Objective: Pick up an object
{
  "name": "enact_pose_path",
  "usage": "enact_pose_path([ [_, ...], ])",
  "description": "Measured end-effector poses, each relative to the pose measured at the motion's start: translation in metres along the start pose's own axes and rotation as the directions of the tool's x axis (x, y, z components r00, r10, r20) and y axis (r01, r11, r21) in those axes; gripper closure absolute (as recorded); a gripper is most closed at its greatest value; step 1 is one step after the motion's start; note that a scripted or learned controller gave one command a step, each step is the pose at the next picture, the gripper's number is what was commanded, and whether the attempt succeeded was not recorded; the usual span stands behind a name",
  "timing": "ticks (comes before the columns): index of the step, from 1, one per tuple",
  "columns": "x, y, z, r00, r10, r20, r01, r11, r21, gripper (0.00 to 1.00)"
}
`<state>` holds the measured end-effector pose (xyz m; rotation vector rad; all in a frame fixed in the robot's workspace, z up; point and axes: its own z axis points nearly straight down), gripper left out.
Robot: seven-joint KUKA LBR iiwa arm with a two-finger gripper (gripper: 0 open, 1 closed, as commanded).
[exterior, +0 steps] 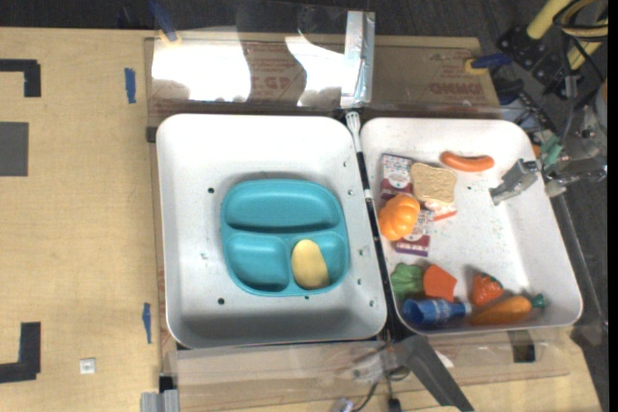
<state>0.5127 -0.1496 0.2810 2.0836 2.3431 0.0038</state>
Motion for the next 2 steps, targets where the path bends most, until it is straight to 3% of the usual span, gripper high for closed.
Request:
enact_pose_path([
  [1,0.027,0.010,0.020,0.984,0.180,-0.003,-0.180,0.984,0.009,0.00],
  [2,0.021,0.059,0.104,0.995,0.099,-0.004,-0.099,0.995,0.014,0.00],
])
